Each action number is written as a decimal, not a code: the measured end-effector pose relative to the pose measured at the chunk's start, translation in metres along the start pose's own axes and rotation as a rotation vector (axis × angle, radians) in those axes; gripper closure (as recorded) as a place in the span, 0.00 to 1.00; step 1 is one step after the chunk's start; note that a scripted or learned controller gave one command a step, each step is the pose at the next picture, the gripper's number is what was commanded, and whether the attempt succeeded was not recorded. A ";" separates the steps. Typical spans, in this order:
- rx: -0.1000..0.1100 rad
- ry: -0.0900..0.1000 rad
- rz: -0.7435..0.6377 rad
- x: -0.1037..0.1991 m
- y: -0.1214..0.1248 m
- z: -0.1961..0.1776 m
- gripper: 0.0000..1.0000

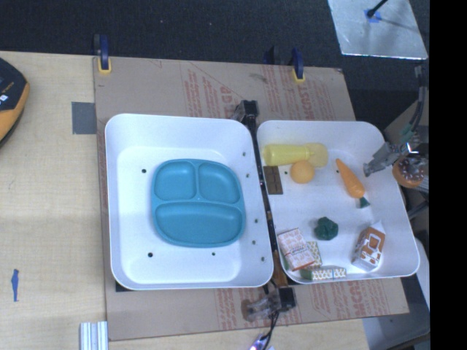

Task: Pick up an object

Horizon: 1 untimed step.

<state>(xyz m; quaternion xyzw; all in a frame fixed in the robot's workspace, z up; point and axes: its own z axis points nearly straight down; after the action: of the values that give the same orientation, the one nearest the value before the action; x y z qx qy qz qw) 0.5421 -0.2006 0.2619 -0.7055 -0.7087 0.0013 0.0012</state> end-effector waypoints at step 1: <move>-0.002 0.015 -0.007 -0.002 0.060 0.158 0.00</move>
<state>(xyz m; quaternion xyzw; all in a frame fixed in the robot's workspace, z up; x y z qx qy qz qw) 0.6016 -0.2019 0.1037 -0.7030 -0.7112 -0.0050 0.0058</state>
